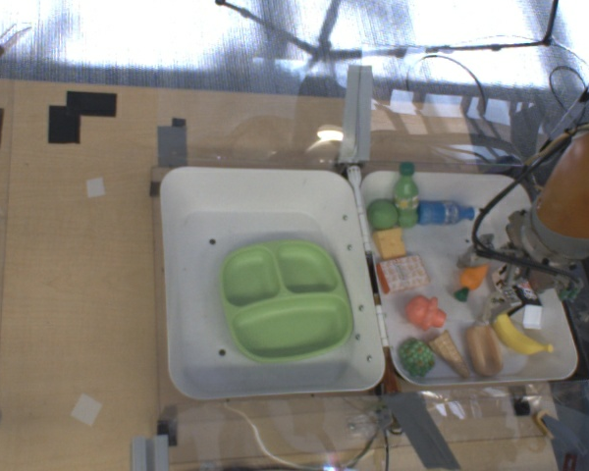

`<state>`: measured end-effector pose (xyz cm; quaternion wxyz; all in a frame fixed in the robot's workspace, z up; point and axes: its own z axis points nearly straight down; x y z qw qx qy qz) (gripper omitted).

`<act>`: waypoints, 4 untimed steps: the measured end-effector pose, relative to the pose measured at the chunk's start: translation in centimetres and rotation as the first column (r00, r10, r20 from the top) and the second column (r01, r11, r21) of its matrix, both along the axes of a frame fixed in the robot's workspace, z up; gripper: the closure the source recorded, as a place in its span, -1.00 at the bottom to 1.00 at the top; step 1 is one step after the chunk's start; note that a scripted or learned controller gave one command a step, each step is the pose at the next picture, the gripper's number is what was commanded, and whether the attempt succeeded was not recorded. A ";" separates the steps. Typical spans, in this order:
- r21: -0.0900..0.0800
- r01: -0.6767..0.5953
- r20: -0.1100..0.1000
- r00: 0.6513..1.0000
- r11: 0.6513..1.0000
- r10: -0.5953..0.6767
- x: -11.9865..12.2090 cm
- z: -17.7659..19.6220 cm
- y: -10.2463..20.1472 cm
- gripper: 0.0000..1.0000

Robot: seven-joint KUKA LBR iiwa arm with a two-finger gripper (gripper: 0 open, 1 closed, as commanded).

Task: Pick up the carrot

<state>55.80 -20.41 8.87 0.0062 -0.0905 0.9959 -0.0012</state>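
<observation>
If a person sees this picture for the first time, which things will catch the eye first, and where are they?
The green divided plate stands out first, lying alone in the left bin. Next is the crowd of toy food in the right bin: a banana near the front right corner, a blue bottle at the back, and a small orange carrot in the middle. The grey arm with its orange band reaches in from the right, just beside the carrot.

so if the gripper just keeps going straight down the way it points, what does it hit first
Most likely the carrot, which lies just left of the gripper; the banana lies nearer the camera. Depth is hard to judge here, so it could instead meet the bin floor.
</observation>
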 end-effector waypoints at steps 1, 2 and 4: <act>0.005 0.412 0.000 0.911 0.911 -0.412 1.8 0.0 3.6 -1.00; 0.007 0.436 0.006 0.900 0.900 -0.436 3.1 9.1 5.2 -1.00; 0.007 0.677 -0.002 0.736 0.736 -0.677 4.5 0.0 1.0 -1.00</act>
